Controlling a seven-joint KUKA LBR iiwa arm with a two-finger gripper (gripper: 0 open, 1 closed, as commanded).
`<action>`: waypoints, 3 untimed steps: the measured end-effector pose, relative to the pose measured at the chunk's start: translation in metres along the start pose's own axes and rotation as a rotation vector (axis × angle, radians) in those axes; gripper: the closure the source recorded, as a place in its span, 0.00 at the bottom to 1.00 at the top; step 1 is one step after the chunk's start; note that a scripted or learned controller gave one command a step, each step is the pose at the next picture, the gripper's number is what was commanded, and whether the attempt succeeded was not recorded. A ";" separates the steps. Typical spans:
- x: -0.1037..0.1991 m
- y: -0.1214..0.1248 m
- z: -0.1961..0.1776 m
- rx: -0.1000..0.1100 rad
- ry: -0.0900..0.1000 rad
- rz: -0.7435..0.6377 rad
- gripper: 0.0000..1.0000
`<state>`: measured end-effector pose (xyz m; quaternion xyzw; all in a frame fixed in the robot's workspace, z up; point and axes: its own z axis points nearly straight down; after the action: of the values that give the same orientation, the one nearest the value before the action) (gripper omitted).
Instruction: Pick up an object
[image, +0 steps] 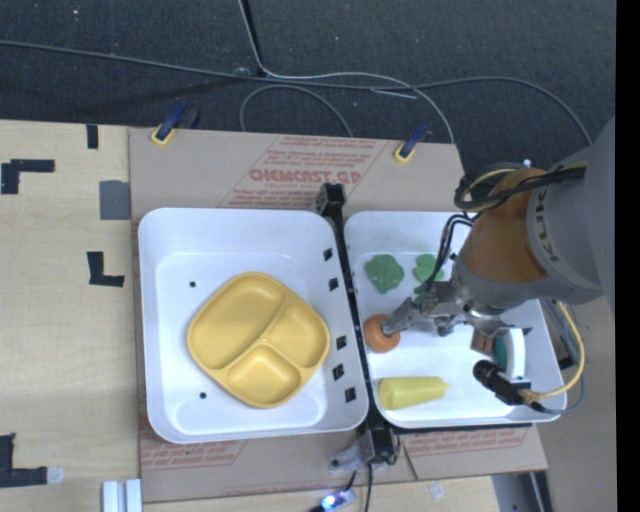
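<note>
My gripper (392, 325) low in right bin (455, 412), tips at small orange ball (380, 334) near bin divider; finger spread unclear. Risk: round ball rolls off toward yellow piece (411, 392).

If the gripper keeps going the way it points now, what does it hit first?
Most likely the small orange object: the gripper points toward the view's left and sits right beside it. Beyond that is the right bin wall by the divider. Height is unclear.
</note>
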<state>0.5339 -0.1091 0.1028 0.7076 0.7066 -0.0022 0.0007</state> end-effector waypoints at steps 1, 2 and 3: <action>0.001 0.000 -0.012 0.002 0.004 -0.002 1.00; 0.011 -0.002 -0.059 -0.005 0.004 -0.003 1.00; 0.005 -0.005 -0.103 -0.005 0.003 -0.002 1.00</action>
<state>0.5296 -0.1032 0.2058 0.7069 0.7073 0.0007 0.0015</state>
